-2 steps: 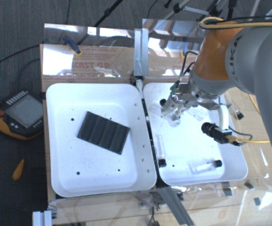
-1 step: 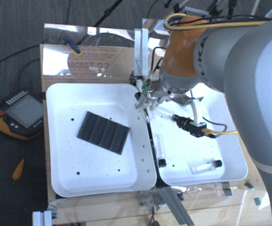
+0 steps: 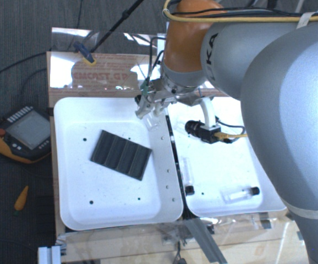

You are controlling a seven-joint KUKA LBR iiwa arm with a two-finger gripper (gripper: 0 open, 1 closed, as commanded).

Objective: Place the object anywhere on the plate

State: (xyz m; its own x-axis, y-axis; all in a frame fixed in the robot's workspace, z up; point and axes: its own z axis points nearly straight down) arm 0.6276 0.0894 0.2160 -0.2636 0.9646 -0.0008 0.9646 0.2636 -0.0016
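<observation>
A black ribbed plate (image 3: 120,154) lies flat in the middle of the left white bin (image 3: 73,202). My gripper (image 3: 149,112) hangs over that bin's far right corner, up and to the right of the plate and apart from it. A small pale shape sits just under the gripper, and I cannot tell whether it is held. In the right bin (image 3: 258,164) a clear tube with a black cap (image 3: 240,193) lies near the front. A second clear tube (image 3: 186,175) lies along that bin's left wall.
The raised rims where the two bins meet (image 3: 171,164) run front to back just right of the plate. A cardboard strip (image 3: 104,75) stands behind the left bin. A handheld control unit (image 3: 21,135) and an orange tool (image 3: 20,198) lie off the bench at left.
</observation>
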